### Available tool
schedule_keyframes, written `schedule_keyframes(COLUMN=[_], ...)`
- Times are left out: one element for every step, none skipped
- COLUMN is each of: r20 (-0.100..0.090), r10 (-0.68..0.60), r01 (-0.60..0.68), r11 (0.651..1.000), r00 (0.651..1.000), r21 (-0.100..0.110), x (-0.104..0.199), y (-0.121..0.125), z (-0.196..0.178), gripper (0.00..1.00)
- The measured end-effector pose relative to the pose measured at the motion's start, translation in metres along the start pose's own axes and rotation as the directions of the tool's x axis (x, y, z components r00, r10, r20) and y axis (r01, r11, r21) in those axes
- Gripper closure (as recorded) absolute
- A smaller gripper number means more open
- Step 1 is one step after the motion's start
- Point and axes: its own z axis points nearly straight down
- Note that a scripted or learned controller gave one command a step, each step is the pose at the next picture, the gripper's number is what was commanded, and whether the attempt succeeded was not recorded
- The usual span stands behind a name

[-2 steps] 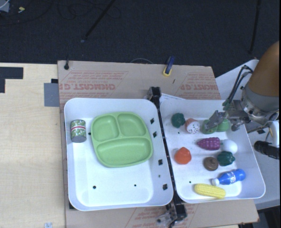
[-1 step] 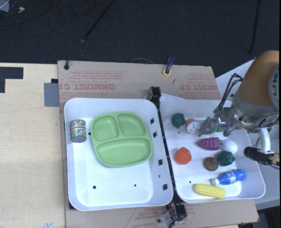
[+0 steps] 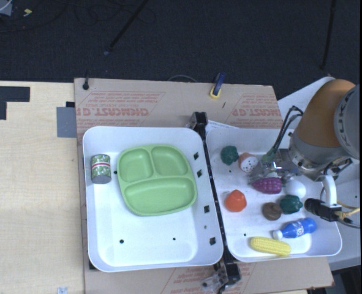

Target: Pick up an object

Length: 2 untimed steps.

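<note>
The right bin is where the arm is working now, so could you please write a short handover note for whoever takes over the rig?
Gripper: low over the right bin, beside the purple grapes; finger state unclear, nothing seen held.
Right bin: green toy, spotted ball, orange toy, brown toy, dark green toy, blue bottle, corn.
Left bin: green plate, can.
Done: the approach only.
Left: grasp an object and lift it, probably the grapes.
</note>
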Motion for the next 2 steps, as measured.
schedule_keyframes(r20=[0.0,0.0], r10=[0.0,0.003], r01=[0.0,-0.003], r11=[1.0,1.0], r00=[1.0,1.0], r21=[-0.002,-0.004], x=[0.003,0.002], y=[0.0,0.001], z=[0.026,0.015], gripper=[0.0,1.0])
